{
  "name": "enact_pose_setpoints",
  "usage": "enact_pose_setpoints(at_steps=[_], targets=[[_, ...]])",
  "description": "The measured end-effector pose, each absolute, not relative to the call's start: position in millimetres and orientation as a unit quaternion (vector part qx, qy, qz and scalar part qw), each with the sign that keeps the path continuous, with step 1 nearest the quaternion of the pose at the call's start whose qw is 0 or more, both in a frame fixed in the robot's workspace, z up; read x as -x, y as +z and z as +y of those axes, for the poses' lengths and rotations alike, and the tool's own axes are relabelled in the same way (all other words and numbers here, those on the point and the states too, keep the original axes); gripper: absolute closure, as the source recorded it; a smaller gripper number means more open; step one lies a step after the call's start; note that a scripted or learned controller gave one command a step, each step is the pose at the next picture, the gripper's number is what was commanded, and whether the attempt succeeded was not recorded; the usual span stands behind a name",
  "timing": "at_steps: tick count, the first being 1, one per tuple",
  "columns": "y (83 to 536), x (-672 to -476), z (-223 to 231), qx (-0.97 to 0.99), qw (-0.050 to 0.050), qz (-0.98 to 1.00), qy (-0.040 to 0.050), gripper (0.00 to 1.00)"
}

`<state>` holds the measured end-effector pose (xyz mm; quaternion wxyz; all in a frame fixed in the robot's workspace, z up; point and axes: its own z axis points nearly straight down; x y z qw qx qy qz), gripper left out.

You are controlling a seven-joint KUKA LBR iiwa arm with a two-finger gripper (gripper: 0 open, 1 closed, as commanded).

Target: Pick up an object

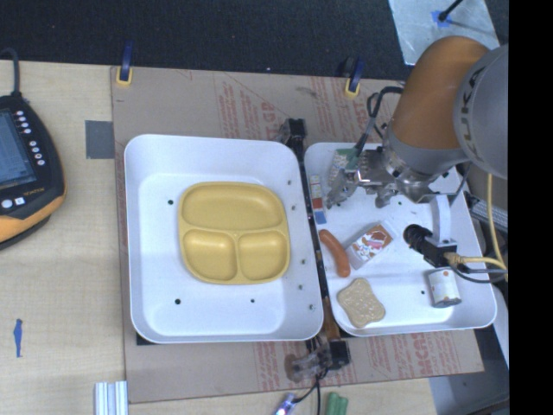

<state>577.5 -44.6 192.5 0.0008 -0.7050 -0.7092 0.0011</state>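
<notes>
My gripper (340, 187) hangs low over the back left corner of the right bin (484, 318), below the grey and orange arm. Nothing is visibly held in it. In front of it lie an orange-red sausage (334, 252), a small red and white packet (370, 243), a tan slice of toast (360, 303) and a small silver can (444, 288). A small green thing (346, 156) lies at the bin's back edge beside the gripper.
The left bin (147, 232) holds a yellow divided plate (233, 232). A small blue and red item (317, 199) rests against the right bin's left wall. A black and orange pendant (22, 171) lies on the bench at far left.
</notes>
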Motion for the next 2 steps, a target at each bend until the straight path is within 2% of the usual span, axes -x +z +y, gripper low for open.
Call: enact_pose_setpoints(at_steps=[1,2], targets=[[160,-647.9,-115,0.707,0.001,-0.707,0.001,0.0],[115,-579.1,-101,0.705,0.001,-0.709,0.0021,0.0]])
